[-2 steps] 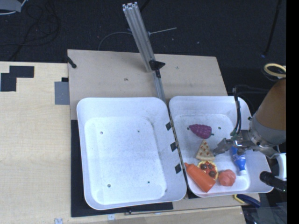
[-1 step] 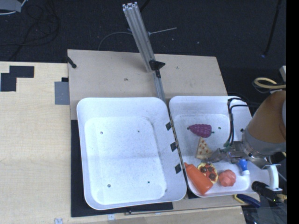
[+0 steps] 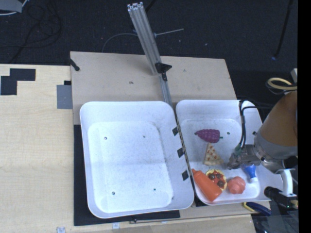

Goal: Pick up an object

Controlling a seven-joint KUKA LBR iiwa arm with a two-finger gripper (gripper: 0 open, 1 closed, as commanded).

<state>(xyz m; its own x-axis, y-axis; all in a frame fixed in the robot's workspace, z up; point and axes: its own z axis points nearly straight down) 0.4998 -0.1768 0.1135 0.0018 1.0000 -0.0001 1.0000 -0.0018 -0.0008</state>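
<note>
Looking down from the camera view: pincer (image 3: 235,161) low in the right bin (image 3: 214,111), just beside the pizza slice (image 3: 211,155) — cannot tell how its tips stand. Purple grapes (image 3: 208,135) lie behind; carrot (image 3: 205,185), round toy (image 3: 216,177), peach ball (image 3: 235,185) and blue piece (image 3: 250,172) crowd the front corner. Risk — closing between neighbours and nudging them, or slipping off the flat slice.

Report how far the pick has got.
Done: the gripper is down in the right bin, beside the pizza slice. In hand: nothing that I can see. Left: gripping and lifting; the carrot, purple grapes and pink ball all lie on the bin floor.
</note>
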